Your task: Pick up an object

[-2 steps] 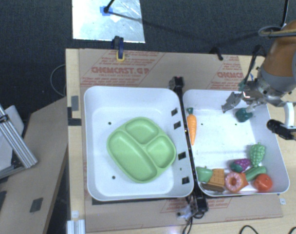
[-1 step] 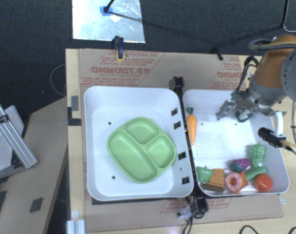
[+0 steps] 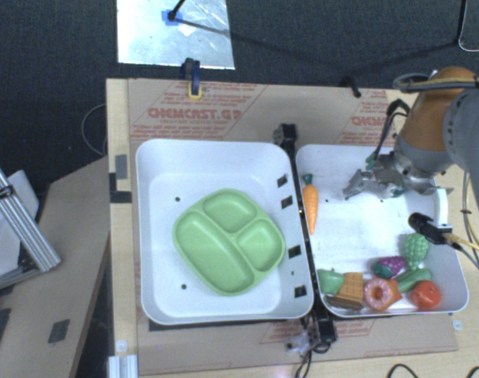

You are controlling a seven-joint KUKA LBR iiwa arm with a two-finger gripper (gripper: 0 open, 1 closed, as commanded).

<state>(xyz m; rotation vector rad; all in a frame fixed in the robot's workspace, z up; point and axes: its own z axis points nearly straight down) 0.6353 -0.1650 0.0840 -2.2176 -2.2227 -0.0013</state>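
table point(image 3: 224, 109) carries two bins, green plate point(image 3: 228, 241) in left bin point(image 3: 157, 179) | right bin point(image 3: 346, 160): claw point(image 3: 365, 181) splayed open, grasping nothing, over bare floor | carrot point(image 3: 310, 203) at left wall, toys heaped at near edge, donut point(image 3: 379, 293) among them | risk: closing on nothing, or nudging crowded toys

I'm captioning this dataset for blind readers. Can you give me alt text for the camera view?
The grey arm's hand hovers over the upper part of the right bin; a toy carrot lies at its left edge and toy foods cluster at its near end. The left bin holds a green divided plate.
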